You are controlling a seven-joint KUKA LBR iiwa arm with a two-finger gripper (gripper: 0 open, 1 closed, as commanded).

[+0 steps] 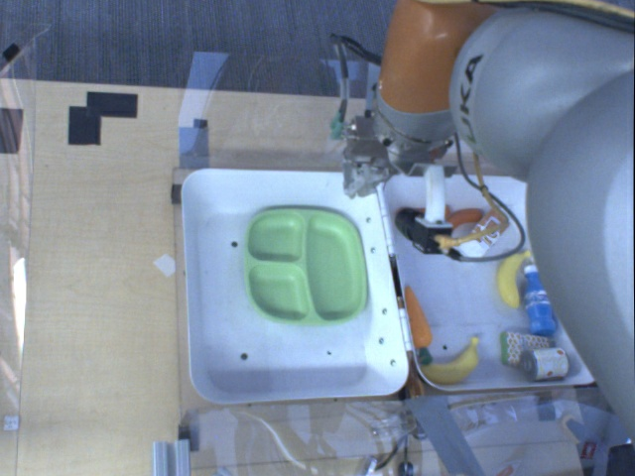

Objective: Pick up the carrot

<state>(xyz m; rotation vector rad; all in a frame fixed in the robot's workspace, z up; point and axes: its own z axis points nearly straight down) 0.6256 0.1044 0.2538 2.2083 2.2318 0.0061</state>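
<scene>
The grey arm with its orange band reaches in from the right, and its two-finger gripper (359, 180) hangs over the far end of the wall where the two shallow white bins meet, at the far right corner of the left white bin (213, 296). From this angle I cannot tell whether the gripper is spread wide or closed narrow, and nothing shows in its grasp

The slim orange carrot (418, 321) lies in the right white bin (448, 284), lengthwise along that bin's left wall, toward the near end and well apart from the gripper. Just beside its near tip lies a curved yellow banana (452, 362) at the bin's near edge. Further right sit a second yellow fruit-shaped piece (509, 279), a blue plastic bottle (537, 303) touching it, and two small cans (534, 354) close together

In the left bin rests a pale green plastic plate with three compartments (303, 264), about in the middle
</scene>
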